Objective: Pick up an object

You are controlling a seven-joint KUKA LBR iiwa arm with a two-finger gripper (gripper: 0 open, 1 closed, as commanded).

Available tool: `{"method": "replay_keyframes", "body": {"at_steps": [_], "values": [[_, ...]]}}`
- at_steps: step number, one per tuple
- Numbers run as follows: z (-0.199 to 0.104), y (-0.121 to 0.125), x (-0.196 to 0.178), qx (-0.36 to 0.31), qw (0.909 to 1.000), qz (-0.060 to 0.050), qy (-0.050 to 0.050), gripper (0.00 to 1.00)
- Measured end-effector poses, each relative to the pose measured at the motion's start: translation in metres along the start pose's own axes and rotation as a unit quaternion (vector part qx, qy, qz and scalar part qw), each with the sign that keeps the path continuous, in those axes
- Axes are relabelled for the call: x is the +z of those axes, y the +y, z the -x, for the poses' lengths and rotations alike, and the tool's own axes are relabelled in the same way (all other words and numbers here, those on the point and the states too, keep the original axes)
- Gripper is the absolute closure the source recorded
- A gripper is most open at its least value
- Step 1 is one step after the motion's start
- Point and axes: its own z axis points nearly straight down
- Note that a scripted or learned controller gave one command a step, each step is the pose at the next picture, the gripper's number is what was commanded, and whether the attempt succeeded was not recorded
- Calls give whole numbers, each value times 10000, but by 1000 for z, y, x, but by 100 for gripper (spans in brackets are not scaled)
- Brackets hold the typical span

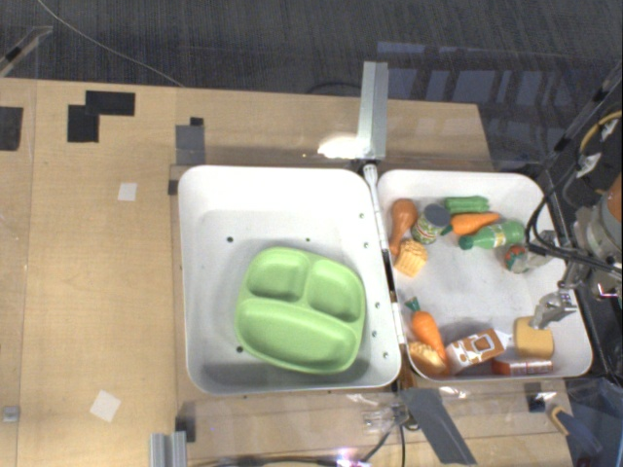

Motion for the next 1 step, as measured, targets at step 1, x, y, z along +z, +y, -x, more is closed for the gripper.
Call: {"method": "replay_keyframes", "body": {"at_steps": [1], "values": [[65,17,115,217,9998,-3,-34,0]]}}
